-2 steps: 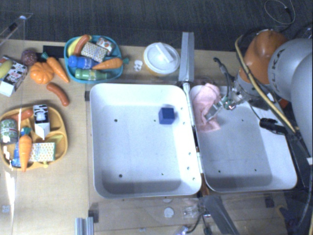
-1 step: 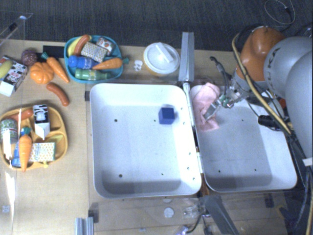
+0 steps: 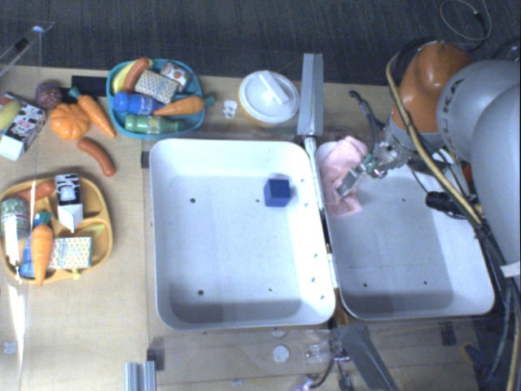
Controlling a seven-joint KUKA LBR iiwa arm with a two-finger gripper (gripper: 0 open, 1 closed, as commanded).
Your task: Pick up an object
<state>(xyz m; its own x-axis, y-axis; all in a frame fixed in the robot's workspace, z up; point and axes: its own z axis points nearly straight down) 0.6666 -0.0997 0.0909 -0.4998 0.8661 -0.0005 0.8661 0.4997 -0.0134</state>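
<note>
Gripper (image 3: 352, 182) low over pink cloth (image 3: 340, 163), upper left of right bin (image 3: 423, 292); finger spread unclear, possibly touching cloth.

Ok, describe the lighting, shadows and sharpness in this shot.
Camera view: even, soft overhead light; the left bin and right bin show grey shading along their near inner walls; the blue block is fairly sharp with little shadow; the hand over the pink cloth looks small and slightly blurred; the arm at right is soft.
</note>
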